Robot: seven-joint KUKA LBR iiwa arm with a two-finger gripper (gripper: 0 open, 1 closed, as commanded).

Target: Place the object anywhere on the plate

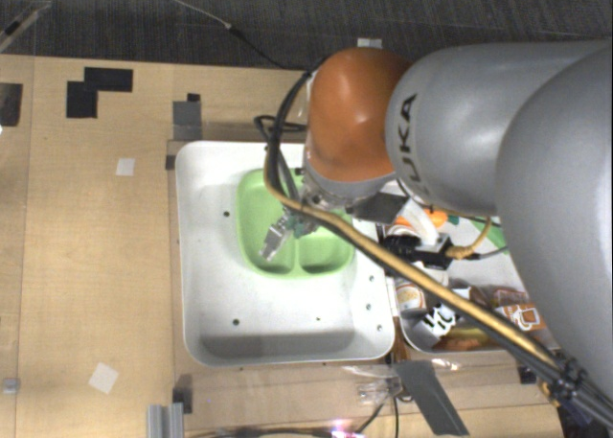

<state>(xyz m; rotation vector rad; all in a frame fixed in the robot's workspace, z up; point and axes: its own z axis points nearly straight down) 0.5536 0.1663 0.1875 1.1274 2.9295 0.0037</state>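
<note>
One green plate (321, 256) sits in the left white bin (206, 264), toward the bin's right-hand side, partly covered by the arm's wrist. The plate looks divided by a ridge down its lower middle.

The gripper (278, 241) hangs right over the plate's left half, fingers pointing down-left. Something small, grey-green, shows at the tips, but can't tell whether it's an object or just the finger pads, so can't tell if the fingers are open, closed or gripping anything. No separate object is clearly identifiable on the plate surface itself.

The orange band (350, 125) and the grey arm (498, 129) fill the upper right, coming in from the right. Black cables (278, 153) loop off the wrist over the bin's top edge; a tan hose (431, 288) runs diagonally down to the right.

The right bin (395, 316) is mostly hidden under the arm; cluttered items (450, 316) are visible there: something orange-white, a dark round container, brown packaging. Wooden bench (86, 264) around the bins, with black markers (96, 89) top-left.
</note>
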